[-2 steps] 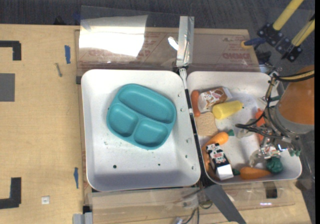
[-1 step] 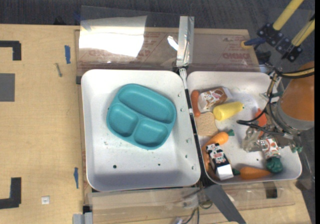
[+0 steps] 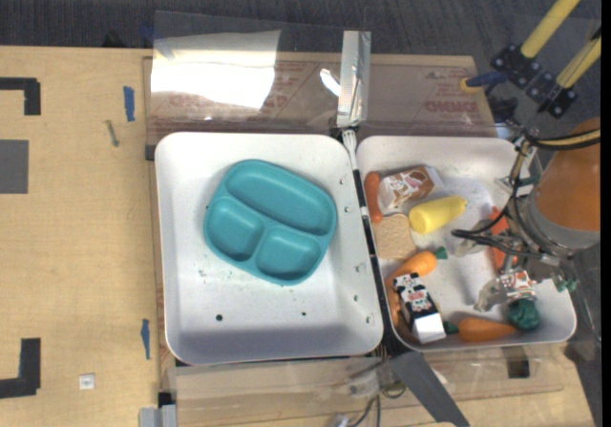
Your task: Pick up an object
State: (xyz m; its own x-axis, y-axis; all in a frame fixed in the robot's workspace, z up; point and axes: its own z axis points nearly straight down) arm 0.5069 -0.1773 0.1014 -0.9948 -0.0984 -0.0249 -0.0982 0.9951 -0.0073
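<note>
My gripper [image 3: 503, 284] hangs low over the right part of the right bin [image 3: 458, 150], under the orange band of the arm [image 3: 573, 196]. Cables and metal parts crowd around it. Right below it lie a long orange carrot [image 3: 485, 328] and its green top [image 3: 525, 317]. A small red and white piece [image 3: 518, 282] sits at the gripper; whether it is held is unclear. Further left in the bin are a yellow toy [image 3: 438, 215], a snack packet [image 3: 406, 188], a small carrot [image 3: 415, 265] and a black and white carton [image 3: 417, 305].
The left bin [image 3: 181, 253] holds a teal divided plate [image 3: 270, 221]. A tan cracker [image 3: 391, 236] and an orange stick [image 3: 372, 198] lie along the right bin's left wall. A metal divider [image 3: 353, 81] stands behind the bins. Yellow bars [image 3: 563, 5] cross the upper right.
</note>
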